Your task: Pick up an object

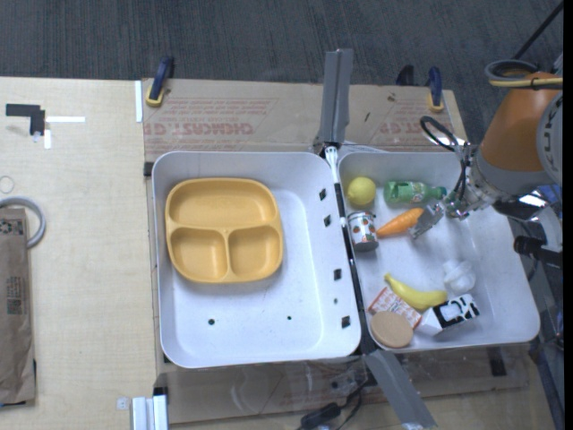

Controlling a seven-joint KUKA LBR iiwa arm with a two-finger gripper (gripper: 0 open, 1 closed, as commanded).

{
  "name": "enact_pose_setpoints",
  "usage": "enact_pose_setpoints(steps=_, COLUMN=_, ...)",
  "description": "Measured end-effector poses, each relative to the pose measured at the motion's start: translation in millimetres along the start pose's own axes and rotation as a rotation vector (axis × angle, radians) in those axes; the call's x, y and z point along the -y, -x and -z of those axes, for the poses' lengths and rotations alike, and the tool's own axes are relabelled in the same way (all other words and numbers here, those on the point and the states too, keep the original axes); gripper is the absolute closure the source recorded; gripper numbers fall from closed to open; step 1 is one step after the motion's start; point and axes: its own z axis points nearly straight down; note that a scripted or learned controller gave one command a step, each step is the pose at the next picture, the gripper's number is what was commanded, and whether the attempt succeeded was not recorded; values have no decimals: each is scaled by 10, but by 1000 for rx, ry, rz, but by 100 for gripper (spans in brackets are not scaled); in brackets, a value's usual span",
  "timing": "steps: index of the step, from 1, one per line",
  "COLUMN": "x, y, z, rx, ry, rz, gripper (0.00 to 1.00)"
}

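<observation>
Here, I saw the pincer (428, 222) low in the right bin (510, 316), its tips just beside the thick end of the carrot (397, 223); I could not tell whether it was spread or pressed together. The carrot lay between the green bottle (410, 191) and the small can (362, 229), with a lemon (361, 191) near the divider. Toward the front lay a banana (414, 292), a round tan lid (392, 330) and a black-and-white box (456, 312). The left bin (260, 330) carried a yellow divided plate (224, 229).
</observation>
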Motion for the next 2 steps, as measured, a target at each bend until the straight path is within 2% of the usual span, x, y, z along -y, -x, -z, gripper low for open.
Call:
enact_pose_setpoints(steps=1, x=-7, y=4, z=61, rx=0, ry=-1, rz=1, gripper=100)
enact_pose_setpoints(steps=2, x=-486, y=-938, z=1392, rx=3, ry=4, rz=-42, gripper=100)
